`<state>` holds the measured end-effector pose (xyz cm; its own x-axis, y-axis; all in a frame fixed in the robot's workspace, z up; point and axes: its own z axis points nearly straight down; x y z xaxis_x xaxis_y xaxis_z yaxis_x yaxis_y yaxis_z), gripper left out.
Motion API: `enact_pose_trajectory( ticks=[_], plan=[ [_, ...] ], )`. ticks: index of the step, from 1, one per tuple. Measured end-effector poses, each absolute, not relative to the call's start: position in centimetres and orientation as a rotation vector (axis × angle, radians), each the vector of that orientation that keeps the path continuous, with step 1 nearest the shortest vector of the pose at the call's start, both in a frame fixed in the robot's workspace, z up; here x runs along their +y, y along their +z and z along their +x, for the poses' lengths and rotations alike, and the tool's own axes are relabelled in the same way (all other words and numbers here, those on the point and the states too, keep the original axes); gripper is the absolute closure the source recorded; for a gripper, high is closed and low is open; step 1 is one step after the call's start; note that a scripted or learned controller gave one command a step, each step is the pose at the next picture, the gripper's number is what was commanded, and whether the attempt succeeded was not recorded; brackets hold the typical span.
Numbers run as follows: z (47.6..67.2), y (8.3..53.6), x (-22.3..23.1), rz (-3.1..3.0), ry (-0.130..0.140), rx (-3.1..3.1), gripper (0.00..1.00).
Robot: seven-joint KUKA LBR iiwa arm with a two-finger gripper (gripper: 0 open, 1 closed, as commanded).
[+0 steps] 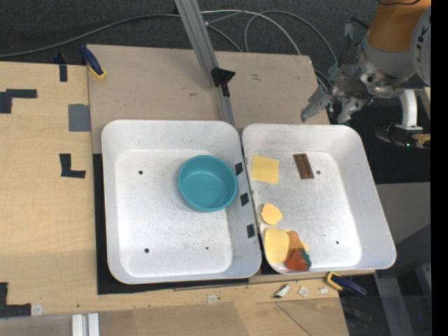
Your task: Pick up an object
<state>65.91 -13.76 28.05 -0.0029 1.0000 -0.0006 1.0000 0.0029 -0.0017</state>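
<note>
Camera view has the gripper (334, 107) hanging above the right bin's (357, 187) far rim, fingers splayed apart, grasping nothing. Below it lie a brown bar (303, 166) and yellow square (264, 169); further off, a teal bowl (206, 182) sits in the left bin (126, 187).

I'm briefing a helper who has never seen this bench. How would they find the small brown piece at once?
Look in the right bin, the one nearer the arm. Near its far side a yellow square lies flat, and the brown piece lies just right of it. It is the only dark, narrow bar there; its neighbours are yellow.
</note>
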Motion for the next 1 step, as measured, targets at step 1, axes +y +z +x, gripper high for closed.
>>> enact_pose_trajectory(
  ticks=[1],
  plan=[
    [65.91, 28.06, -13.77, -2.218, 0.003, -2.224, 0.00]
  ],
)
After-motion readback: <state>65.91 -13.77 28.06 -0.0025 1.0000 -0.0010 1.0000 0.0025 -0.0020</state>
